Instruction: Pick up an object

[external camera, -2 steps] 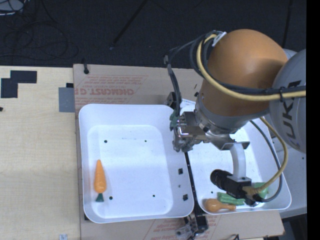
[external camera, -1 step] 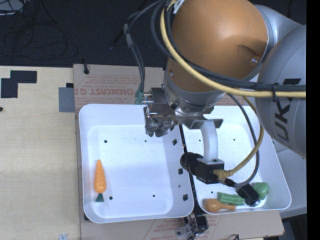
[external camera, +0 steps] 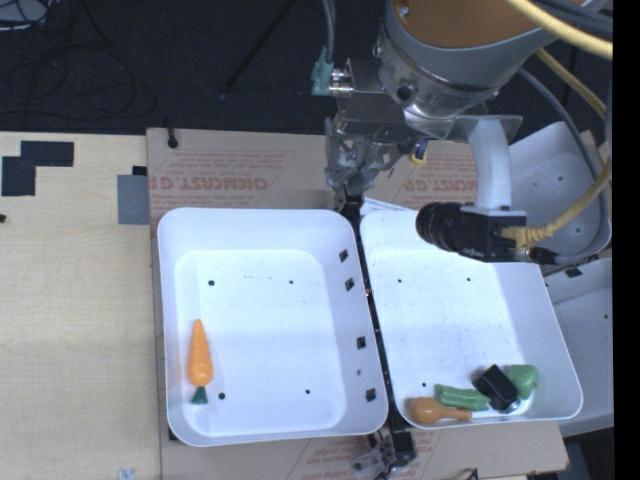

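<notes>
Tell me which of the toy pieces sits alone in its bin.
The orange carrot, lying by the left wall of the left bin. The other pieces, green, black and tan-orange, are bunched in the near corner of the right bin.

A pale wooden bench top (external camera: 70, 298) under brown cardboard (external camera: 240, 173), with black cloth (external camera: 150, 48) and loose cables (external camera: 60, 28) behind

Bins (external camera: 178, 268): 2, white, side by side. Left bin: 1 item, an orange carrot (external camera: 199, 354) with a green tip. Right bin (external camera: 560, 358): 4 items, clustered at the near edge: 1 black block (external camera: 496, 386), 2 green pieces (external camera: 461, 397), 1 orange-tan piece (external camera: 438, 411). Total loose objects: 5.
</notes>
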You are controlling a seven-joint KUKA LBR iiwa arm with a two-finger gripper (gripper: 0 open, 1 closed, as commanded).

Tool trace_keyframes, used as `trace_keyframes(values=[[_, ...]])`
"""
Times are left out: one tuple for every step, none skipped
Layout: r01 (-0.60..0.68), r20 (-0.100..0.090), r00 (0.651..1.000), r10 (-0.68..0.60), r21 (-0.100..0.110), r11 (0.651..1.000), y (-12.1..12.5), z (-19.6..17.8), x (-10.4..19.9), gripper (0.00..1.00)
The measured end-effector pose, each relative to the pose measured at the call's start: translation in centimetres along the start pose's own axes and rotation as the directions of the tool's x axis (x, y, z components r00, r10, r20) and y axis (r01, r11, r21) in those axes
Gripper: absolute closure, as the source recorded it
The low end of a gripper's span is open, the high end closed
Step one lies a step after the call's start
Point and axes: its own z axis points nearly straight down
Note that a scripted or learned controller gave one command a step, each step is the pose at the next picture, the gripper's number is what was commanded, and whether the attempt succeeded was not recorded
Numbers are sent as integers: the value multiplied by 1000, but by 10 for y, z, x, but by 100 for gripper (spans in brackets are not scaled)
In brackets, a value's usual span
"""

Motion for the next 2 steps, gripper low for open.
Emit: trace_keyframes(values=[[-10, 9, 1000, 10, 22, 1000, 17, 99, -52, 100], [3, 1, 1000, -3, 7, 1000, -23, 17, 10, 100]])
